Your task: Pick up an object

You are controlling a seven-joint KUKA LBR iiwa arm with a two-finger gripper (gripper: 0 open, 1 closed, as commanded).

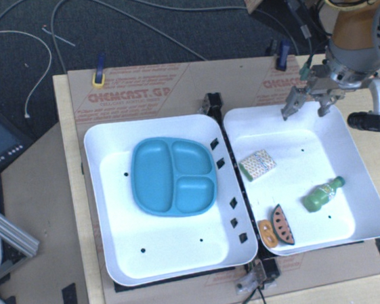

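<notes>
So the end effector hangs over the far edge of the right bin, fingers spread apart with nothing between them. It looks parked up high at the rim, I'd guess so it can drop onto whatever it picks without knocking stuff around first.

Candidates are all in that same bin, toward the near side from the end effector. Closest is a little patterned packet, lying flat, down and a bit left of the fingers. Further out is a green bottle on its side, roughly straight below the end effector in the view. Farthest away, in the near left corner, a watermelon slice sits touching an orange piece, both tucked against the bin wall. That pair looks awkward to me since the wall leaves little room for a finger.

The left bin is well off to the left of the end effector and holds a blue divided plate, lying flat in the middle. Probably too wide and flat for a two-finger grab, so my bet is the packet or the bottle.
</notes>
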